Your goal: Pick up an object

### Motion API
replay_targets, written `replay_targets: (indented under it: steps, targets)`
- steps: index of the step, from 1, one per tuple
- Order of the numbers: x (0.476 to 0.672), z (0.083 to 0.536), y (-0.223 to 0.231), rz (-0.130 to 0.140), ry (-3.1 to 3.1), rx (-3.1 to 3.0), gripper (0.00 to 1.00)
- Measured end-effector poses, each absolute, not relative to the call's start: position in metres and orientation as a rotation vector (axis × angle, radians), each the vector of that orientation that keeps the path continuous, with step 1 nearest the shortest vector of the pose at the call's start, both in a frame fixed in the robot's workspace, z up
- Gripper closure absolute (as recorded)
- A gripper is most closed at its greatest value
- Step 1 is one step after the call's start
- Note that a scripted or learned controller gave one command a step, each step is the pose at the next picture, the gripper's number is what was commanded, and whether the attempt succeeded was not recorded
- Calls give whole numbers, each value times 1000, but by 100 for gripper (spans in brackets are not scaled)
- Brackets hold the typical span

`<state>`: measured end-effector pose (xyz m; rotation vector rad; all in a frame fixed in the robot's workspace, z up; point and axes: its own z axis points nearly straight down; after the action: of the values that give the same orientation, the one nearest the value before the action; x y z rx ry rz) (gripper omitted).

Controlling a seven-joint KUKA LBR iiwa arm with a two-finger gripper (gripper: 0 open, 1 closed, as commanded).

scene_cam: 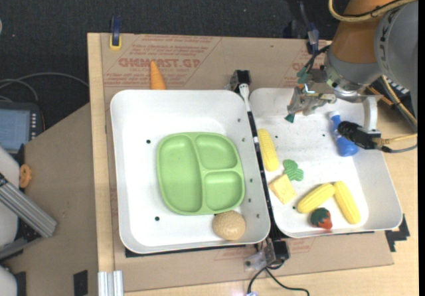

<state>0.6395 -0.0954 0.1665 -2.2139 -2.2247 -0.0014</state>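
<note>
1. Camera view puts your gripper point(302, 103) over the back of the right bin point(378, 218), near its far left corner, with bare white floor beneath it. Whether it grips anything you cannot tell from this angle.
2. Nothing looks lifted, so judge this as the approach step: a target has yet to be reached.
3. Candidates lie toward the bin's front: a corn cob point(267, 148) along the divider, a green piece point(292, 170), a yellow block point(282, 189), two more corn cobs point(315, 196) and a red piece point(322, 218). A blue object point(344, 141) sits just right of the gripper.
4. Next you would need to travel over one item and descend squarely; the clustered front pieces risk a crowded grasp.
</note>
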Motion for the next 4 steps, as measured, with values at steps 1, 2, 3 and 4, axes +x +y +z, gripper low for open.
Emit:
replay_targets:
  steps: [1,2,3,4]
  targets:
    - [543,123,-105,11,-2210,-2219,100]
    - [548,126,-104,0,-2220,-2223,0]
    - [575,84,-98,0,-2226,-2226,0]
    - [629,85,-153,-3,-2225,-2228,0]
